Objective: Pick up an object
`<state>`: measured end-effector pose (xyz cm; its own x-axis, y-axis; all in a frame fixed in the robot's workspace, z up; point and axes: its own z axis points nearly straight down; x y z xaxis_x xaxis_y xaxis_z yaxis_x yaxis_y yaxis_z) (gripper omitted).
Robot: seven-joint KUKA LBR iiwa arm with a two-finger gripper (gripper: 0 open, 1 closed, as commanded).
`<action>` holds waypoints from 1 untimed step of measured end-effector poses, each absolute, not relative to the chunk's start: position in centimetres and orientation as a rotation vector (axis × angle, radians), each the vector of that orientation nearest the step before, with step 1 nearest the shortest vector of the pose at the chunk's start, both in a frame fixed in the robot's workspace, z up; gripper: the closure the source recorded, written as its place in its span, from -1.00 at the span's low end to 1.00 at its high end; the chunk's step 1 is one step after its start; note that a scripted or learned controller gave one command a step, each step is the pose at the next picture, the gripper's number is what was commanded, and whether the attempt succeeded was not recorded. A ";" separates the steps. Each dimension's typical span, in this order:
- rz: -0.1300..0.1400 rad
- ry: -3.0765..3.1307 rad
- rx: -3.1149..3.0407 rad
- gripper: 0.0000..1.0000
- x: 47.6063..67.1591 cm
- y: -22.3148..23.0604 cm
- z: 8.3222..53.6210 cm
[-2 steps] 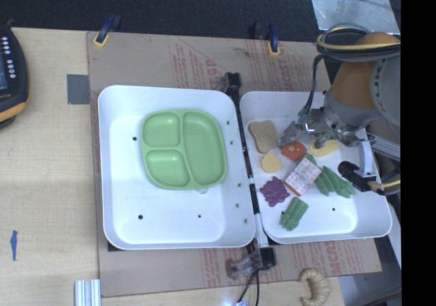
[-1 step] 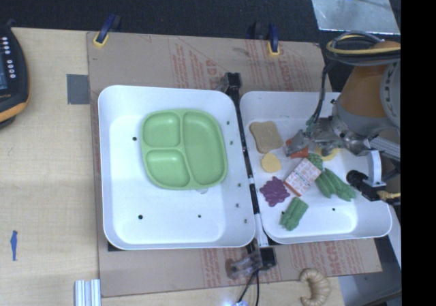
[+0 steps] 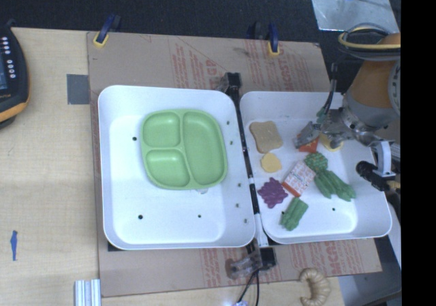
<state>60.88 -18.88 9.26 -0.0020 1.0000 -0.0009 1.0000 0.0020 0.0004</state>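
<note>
Currently | end effector (image 3: pixel 319 133) near right bin (image 3: pixel 368 226) top edge | left bin (image 3: pixel 122 223) roomy

A pale wooden bench (image 3: pixel 48 182) carries a brown cardboard sheet (image 3: pixel 204 59) at frame centre. Two white bins, left (image 3: pixel 122 223) and right (image 3: pixel 368 219), sit on the cardboard side by side.

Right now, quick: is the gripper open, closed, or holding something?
Gripper: cannot be told. It sits low in the right bin beside the orange-red piece, with no sign of a grasp.
</note>
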 end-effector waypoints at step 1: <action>-0.006 2.226 2.223 -1.00 59.7 -18.4 9.2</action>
